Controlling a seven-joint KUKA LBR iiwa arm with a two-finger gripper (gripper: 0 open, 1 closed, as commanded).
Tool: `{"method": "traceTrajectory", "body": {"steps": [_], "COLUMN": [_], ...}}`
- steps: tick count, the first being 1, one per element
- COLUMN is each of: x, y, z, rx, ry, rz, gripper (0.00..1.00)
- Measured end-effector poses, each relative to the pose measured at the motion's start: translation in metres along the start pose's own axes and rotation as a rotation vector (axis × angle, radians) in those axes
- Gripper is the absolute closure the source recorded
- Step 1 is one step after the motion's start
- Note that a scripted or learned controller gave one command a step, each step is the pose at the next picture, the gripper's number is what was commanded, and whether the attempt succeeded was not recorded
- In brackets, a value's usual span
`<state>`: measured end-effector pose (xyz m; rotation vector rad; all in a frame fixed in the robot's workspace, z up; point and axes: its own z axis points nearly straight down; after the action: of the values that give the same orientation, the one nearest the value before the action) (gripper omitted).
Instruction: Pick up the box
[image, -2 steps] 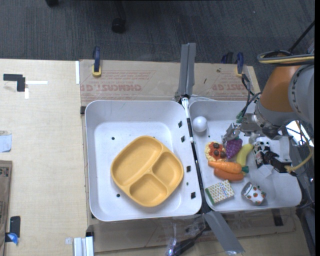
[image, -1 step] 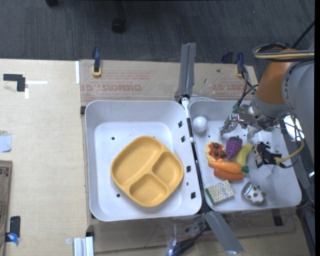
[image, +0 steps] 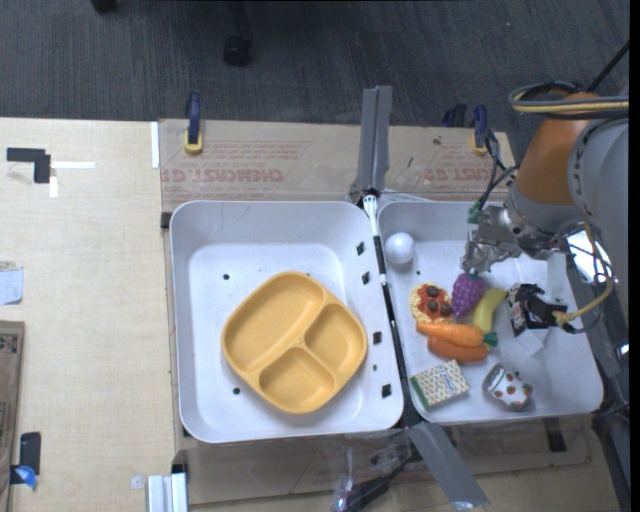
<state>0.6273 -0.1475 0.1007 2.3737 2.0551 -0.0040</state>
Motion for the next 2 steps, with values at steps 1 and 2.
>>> {"method": "traceTrajectory", "body": {"steps": [1,2], "x": [-0.007,-0.010], "y": [-0.007,0.019], "z": [-0.002,0.009], "rx": [0.001,-0.001], "ry": [0.002,0.001], "rz": [-0.014,-0.072], "gripper": [1.00,1.00]}}
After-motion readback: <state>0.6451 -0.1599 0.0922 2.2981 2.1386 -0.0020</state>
